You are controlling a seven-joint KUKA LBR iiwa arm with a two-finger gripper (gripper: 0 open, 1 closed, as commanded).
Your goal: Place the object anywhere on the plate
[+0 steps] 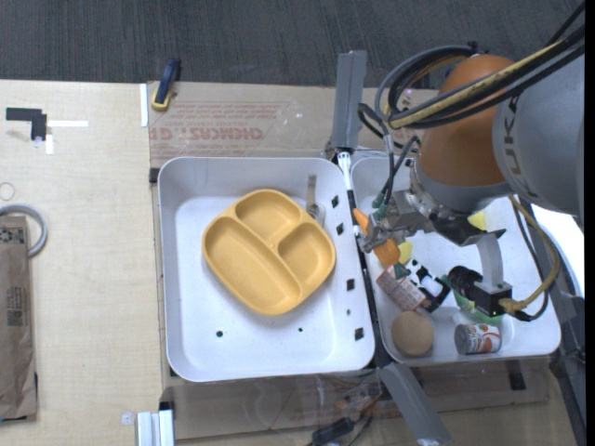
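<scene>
Bench: two white bins side by side; left bin (186,277) carries the yellow plate (270,249) near its centre.
Object: not decided; right bin (539,337) has a clutter of items at 5 o'clock from the plate, among them a brown ball (413,334) and a can (479,338).
Gripper (383,235): low over the divider side of the clutter; jaw state I cannot tell.
Risk: neighbours stand tight together, so a grasp may slip or drag two.
Room: wide free floor around the plate; the bin wall between must be cleared.

Matt yellow plastic plate (269,263), smooth glossy white plastic bins (186,342), pale wood-grain bench (84,249), glossy orange arm band (465,128)

Blue-yellow tool (166,84) on bench; brown paper bag (16,314) at left edge.
</scene>
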